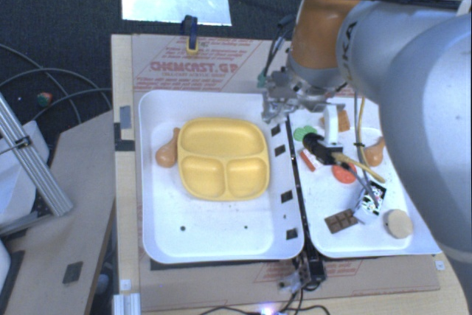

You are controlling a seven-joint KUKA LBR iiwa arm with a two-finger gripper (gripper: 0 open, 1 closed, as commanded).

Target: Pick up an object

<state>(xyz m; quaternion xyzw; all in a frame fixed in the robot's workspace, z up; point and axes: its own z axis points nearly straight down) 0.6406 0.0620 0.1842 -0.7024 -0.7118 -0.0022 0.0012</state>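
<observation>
My gripper [274, 108] hangs over the far end of the wall between the two bins, near the back right corner of the left bin [151, 181]. A yellow divided plate [223, 158] lies in the middle of that bin, with a small orange-brown pear-shaped piece [167, 150] at its left edge. In the right bin [354, 247] lie a green piece [302, 133], a red round piece [343, 174], a thin red stick [307, 161], a brown chocolate bar [341, 220], a tan round piece [398, 223] and a small white and black item [369, 203]. The gripper holds nothing that I can see.
The big grey arm [413, 63] covers the right bin's far right part. An orange piece [375, 152] peeks out beside it. Black clips [286, 197] sit along the divider between the bins. Cardboard [193, 66] lies under the bins.
</observation>
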